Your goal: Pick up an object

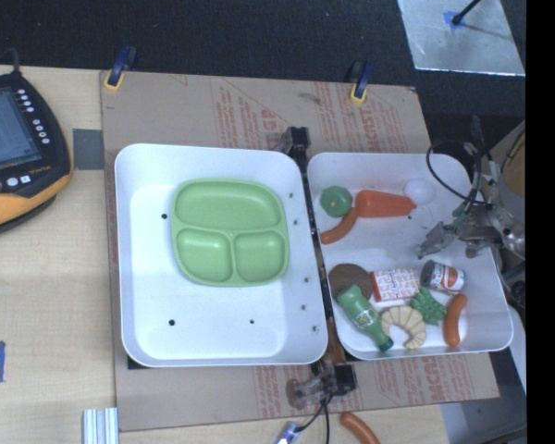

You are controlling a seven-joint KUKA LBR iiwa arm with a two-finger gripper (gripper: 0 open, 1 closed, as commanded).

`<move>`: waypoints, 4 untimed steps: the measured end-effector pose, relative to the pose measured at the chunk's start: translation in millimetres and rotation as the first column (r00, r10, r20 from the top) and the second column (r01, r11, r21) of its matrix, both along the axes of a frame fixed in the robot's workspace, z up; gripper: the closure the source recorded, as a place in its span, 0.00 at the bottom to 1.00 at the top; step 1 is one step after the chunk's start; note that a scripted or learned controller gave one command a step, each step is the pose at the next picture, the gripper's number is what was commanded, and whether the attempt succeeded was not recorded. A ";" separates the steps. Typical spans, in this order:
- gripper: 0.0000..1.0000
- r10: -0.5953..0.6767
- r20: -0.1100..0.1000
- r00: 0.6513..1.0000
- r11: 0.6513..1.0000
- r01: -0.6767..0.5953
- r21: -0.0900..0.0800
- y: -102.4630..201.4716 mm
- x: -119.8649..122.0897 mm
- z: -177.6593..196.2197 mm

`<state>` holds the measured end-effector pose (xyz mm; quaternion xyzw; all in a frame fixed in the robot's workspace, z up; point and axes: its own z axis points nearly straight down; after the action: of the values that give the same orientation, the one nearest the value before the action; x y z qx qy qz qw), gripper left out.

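Far left of the right bin [499, 336], on the tabletop [46, 285]: a control pendant [14, 155] with a dark screen and orange edge. Left of the right bin and touching it along one side: the left bin [139, 331], holding a green divided plate [230, 231] lying flat toward its back half. Both bins on a sheet of cardboard [213, 109] clipped at its far edge.

Inside the right bin, from its left wall: a green ball [336, 201], a curved sausage [339, 228] just below it, and an orange carrot [383, 203] pointing toward the bin's right wall. Toward the near edge of that bin: a brown disc [349, 276], a green bottle [363, 317] lying tilted, a croissant [407, 325], a small red-and-white box [394, 285], a green leafy piece [429, 305], a small can [443, 277] on its side and a second sausage [454, 321] standing nearly along the right wall.

At the right wall of that bin: the gripper [444, 241], reached in low from the right, wrist cabled, fingers [433, 245] pointing left just above the can. Cannot tell how far apart, nor anything between them.
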<state>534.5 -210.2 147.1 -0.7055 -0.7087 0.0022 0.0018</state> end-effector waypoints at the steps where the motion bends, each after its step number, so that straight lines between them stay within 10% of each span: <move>1: 0.00 0.001 0.009 1.000 1.000 -0.001 -0.001 -2.4 -24.2 -51.6; 2: 1.00 0.006 0.008 1.000 1.000 -0.006 -0.002 -2.9 -23.8 -41.5; 3: 1.00 0.002 0.003 1.000 1.000 -0.002 0.002 97.1 29.0 25.9; 4: 0.00 0.000 0.002 1.000 1.000 0.000 0.001 96.0 28.4 25.5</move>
<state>562.9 -114.2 172.7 -0.7055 -0.7087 0.0010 0.0014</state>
